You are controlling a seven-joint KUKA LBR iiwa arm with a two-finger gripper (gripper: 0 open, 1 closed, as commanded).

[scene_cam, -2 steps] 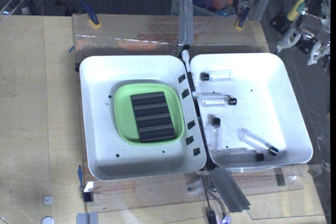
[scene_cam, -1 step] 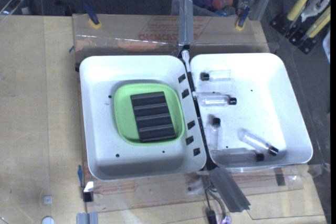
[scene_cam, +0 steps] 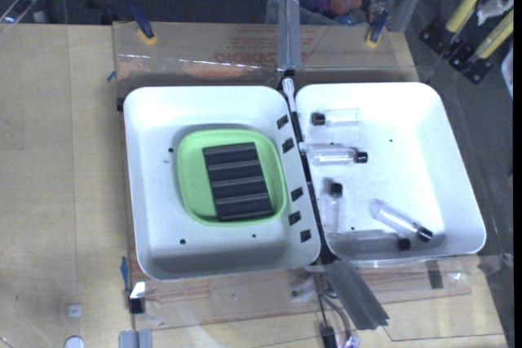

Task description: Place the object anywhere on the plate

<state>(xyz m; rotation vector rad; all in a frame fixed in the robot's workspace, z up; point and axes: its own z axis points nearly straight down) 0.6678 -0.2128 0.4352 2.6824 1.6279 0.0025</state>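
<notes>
I can't tell my gripper's state from this feed, so I'd confirm it's wide before descending. The vials (scene_cam: 336, 156) lie in the right bin (scene_cam: 432, 118), none on the plate (scene_cam: 189, 175) in the left bin (scene_cam: 147, 175). I'd take the tilted vial (scene_cam: 398, 221), well clear of the walls, grip across its width, then drop it beside the dark block (scene_cam: 237, 182).

Light over my table (scene_cam: 49, 175) is even and fairly bright, with a cool blue tint. Both white bins (scene_cam: 147, 175) glare nearly blown out, and soft shadows pool along their inner walls. Everything looks slightly soft and grainy; the clear vials (scene_cam: 334, 156) almost vanish.
</notes>
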